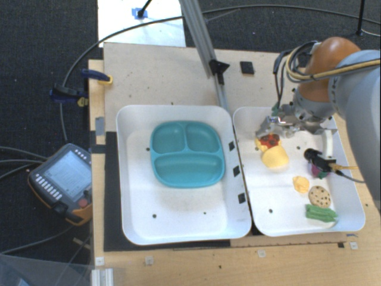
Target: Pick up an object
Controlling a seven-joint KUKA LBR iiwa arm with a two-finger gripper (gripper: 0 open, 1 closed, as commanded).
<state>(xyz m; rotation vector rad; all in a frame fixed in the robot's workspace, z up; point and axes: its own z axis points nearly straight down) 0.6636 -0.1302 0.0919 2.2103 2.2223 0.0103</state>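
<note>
Hovering over the right bin (351, 216), the gripper (269, 133) has a grip state I cannot tell; dark carpet (41, 34) surrounds the bench (155, 76)

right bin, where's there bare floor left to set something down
In the right bin, the front-left floor is bare, bordered by the yellow lump above and the cookie and green piece to its right. It is crowded along the right side and at the back, where the gripper sits.
</note>
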